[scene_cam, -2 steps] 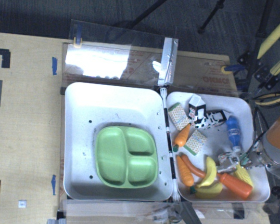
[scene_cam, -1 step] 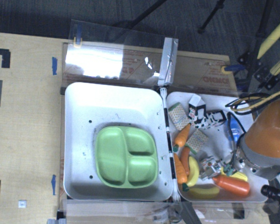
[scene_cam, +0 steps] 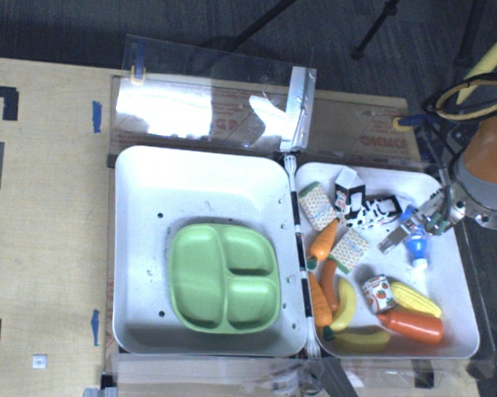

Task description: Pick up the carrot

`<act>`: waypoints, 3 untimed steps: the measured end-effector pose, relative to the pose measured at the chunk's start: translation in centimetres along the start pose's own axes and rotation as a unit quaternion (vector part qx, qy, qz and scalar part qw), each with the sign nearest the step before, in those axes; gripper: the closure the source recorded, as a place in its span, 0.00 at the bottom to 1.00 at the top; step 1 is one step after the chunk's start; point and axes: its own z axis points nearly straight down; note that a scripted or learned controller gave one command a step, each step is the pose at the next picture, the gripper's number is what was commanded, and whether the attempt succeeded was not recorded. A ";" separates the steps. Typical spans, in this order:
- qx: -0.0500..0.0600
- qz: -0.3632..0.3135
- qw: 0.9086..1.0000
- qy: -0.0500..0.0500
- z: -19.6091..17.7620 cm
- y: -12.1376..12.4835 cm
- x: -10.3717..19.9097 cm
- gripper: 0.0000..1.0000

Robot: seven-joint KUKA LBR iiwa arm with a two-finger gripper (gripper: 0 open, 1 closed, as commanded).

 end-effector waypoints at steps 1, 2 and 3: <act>0.001 -0.075 0.997 0.001 6.9 -2.7 4.6 0.00; 0.000 -0.215 0.977 -0.001 9.2 -0.8 8.5 0.00; 0.001 -0.239 0.971 0.001 7.4 -8.0 5.0 0.00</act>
